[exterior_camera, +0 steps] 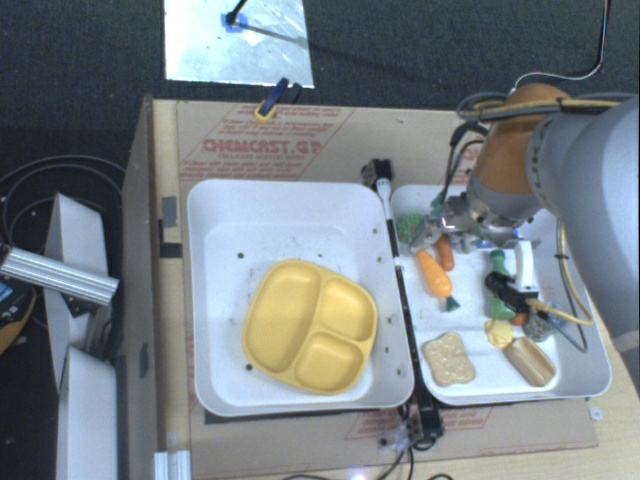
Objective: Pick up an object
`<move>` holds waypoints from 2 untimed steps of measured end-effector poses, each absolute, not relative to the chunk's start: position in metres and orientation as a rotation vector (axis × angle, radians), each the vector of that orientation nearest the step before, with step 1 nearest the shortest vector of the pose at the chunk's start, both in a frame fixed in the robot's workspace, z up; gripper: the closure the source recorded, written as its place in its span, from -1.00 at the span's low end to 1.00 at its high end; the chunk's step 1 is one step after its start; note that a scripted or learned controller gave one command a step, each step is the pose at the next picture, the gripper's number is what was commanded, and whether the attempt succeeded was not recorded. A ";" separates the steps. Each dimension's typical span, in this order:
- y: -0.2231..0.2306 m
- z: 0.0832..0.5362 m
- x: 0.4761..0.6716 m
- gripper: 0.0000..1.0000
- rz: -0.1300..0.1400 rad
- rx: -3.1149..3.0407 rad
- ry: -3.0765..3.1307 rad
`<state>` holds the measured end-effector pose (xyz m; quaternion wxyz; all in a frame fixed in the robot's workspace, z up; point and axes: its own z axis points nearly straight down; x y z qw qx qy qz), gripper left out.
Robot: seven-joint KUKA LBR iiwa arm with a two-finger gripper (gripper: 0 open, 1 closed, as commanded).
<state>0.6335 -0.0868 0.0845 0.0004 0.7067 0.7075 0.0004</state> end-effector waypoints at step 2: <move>-0.045 0.185 0.569 1.00 0.004 2.215 2.225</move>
